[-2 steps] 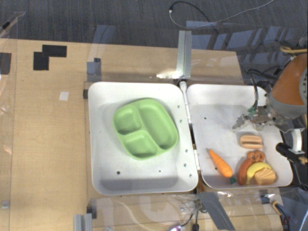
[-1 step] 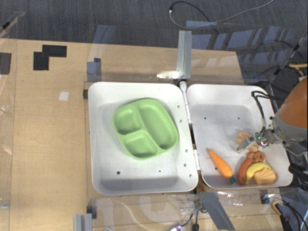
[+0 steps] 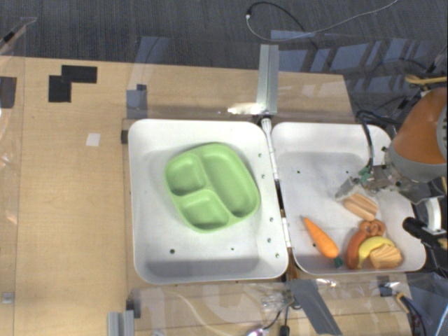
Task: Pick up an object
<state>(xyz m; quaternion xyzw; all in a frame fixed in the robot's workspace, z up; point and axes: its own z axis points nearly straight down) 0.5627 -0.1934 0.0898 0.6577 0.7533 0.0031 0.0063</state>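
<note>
Toy food (image 3: 371, 247) – the pickable objects – lies in the right bin, gathered in its near right part, none of it lifted.

The wooden bench (image 3: 70, 187) takes up most of the view, with black tape marks (image 3: 70, 81) near its far left corner and dark carpet beyond its far edge, where a black cable (image 3: 315, 19) loops. The two white bins sit side by side in the middle, touching along their shared edge. The left bin (image 3: 147, 243) holds a green divided plate (image 3: 210, 185) with three compartments, lying flat and turned at a slant.

The arm (image 3: 420, 135), its orange band showing, reaches over the right rim of the right bin (image 3: 315, 145). Its gripper (image 3: 358, 184) is low in that bin, just above a tan ridged wafer (image 3: 360, 205) – whether they touch cannot be told, nor whether the claw is wide or narrow, and nothing is seen held in it.

Nearer the front rim, an orange carrot (image 3: 320, 237) lies apart to the left, at a slant. To its right sits a tight cluster: a red sausage (image 3: 355, 243), a yellow banana (image 3: 373, 246), a tan bread piece (image 3: 386, 256) and a small brown pretzel (image 3: 372, 227) touching one another.
</note>
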